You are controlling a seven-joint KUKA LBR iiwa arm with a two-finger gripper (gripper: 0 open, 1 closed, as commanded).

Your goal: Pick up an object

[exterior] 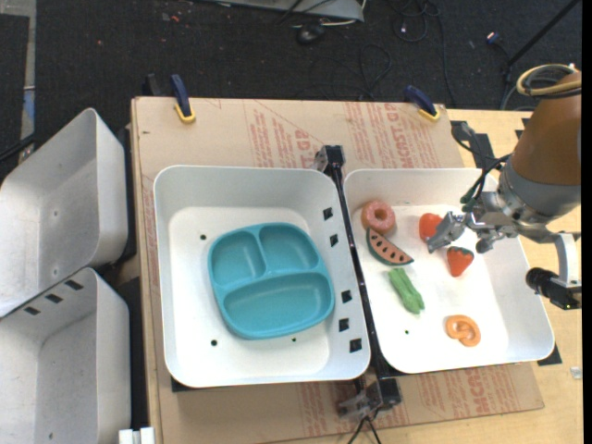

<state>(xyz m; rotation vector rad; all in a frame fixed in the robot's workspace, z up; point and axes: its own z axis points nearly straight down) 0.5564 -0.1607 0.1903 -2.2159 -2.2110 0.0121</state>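
- Nearest in the right bin [518, 340] lies an orange curl [462, 329], well apart from the other pieces, toward the front right corner
- Behind it, left of centre, a green pod [406, 289] lies lengthwise on the bin floor
- Just behind the pod sits a melon slice [388, 250], red with a dark rind, and beyond it, nearly touching, a pink donut [378, 216]
- Two red pieces lie toward the middle of this bin: a berry [460, 262] just below the end effector, and another red piece [430, 226] just to its left
- The end effector [455, 232] hangs low over the right bin between the two red pieces; its grey fingers look spread, with nothing seen between them
- The arm [548, 155] comes in from the right over the bin's far right corner
- The left bin [176, 248] holds one thing: a teal tray [270, 278] with three compartments, lying flat in the middle, slightly turned
- Both bins sit side by side on a cardboard-covered surface [277, 128], their inner walls touching
- Two yellow clamps [183, 107] grip the surface's far edge, one toward each corner
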